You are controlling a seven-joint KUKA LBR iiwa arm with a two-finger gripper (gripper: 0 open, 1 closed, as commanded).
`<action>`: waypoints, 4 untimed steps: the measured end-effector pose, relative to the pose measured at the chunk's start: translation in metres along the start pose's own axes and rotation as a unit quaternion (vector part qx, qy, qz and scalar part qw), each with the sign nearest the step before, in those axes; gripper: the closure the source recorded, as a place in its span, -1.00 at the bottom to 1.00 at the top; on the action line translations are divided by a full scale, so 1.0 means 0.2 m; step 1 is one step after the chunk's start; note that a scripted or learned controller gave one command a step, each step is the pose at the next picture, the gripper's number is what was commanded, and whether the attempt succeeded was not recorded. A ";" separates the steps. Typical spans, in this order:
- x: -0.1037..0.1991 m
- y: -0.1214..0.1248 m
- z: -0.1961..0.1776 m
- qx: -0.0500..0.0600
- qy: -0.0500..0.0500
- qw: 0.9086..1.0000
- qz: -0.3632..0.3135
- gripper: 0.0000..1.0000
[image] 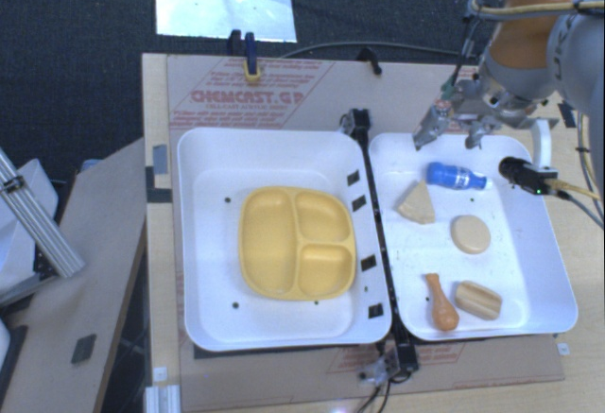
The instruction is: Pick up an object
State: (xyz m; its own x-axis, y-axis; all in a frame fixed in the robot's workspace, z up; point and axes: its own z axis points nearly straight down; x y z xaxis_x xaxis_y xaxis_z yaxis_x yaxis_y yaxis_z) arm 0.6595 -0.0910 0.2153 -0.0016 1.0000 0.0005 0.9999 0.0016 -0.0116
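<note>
Right bin (558, 298), five loose items spread apart, none stacked, so each offers its own approach from above. Blue bottle (455, 177): lying on its side at 12 o'clock in the bin, cap toward 3 o'clock; likely target, being nearest the tool. Gripper (452, 126): fingers spread, nothing between them, poised just beyond the bottle at its 12 o'clock. Also present: wedge (416, 204), round disc (470, 233), drumstick (440, 301), bread roll (477, 300). Left bin (203, 213): yellow divided plate (297, 242), centred.
</note>
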 end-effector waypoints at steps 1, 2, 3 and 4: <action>0.00 0.01 -0.04 -0.007 0.000 1.000 -0.001 -1.00; -0.04 0.00 0.25 -0.005 0.000 1.000 0.000 -1.00; -0.02 -0.03 0.53 -0.006 -0.001 1.000 0.000 -1.00; -0.05 -0.01 0.60 -0.011 -0.007 1.000 0.002 -1.00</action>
State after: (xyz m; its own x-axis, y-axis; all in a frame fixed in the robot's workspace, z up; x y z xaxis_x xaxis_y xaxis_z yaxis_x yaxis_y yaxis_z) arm 0.6569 -0.1015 0.0946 0.0014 0.9999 -0.0127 1.0000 -0.0013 0.0098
